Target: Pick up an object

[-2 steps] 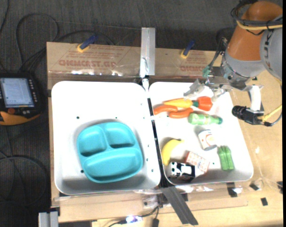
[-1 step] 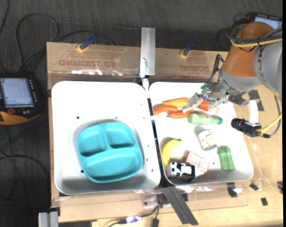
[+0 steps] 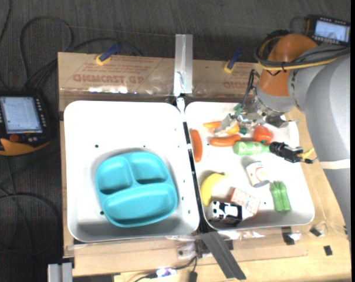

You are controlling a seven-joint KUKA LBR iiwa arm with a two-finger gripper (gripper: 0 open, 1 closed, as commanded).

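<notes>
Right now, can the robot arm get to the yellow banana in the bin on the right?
Probably yes. The yellow curved banana lies uncovered in the right white bin, nothing on top of it, and the end effector is over the same bin's far end.

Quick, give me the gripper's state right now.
Gripper: low over the right bin, among the toys at its far end; cannot be told whether it is open, closed or holding anything.

Robot lab: teach pendant point(image 3: 17, 117), floor cables point(image 3: 24, 34)
</notes>
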